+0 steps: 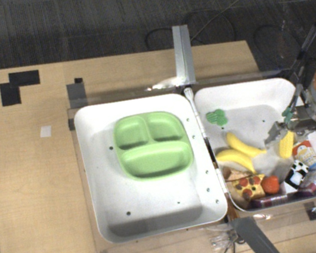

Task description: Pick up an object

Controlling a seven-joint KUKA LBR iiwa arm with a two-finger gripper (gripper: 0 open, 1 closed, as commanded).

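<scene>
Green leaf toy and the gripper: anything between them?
In the camera view, bare white bin floor lies between the green leaf toy and the gripper.

The scene is evenly and fairly brightly lit from above, with no hard highlights on the wooden surface (42, 191). The left bin (109, 210) shows soft grey shading along its near inner wall and a faint shadow around the green tray (152, 144). The right bin (250, 97) is close to washed out, its white floor losing detail. The picture is low in resolution and slightly soft; small items at the right bin's near edge blur together. The dark floor (66, 18) looks grainy.
</scene>
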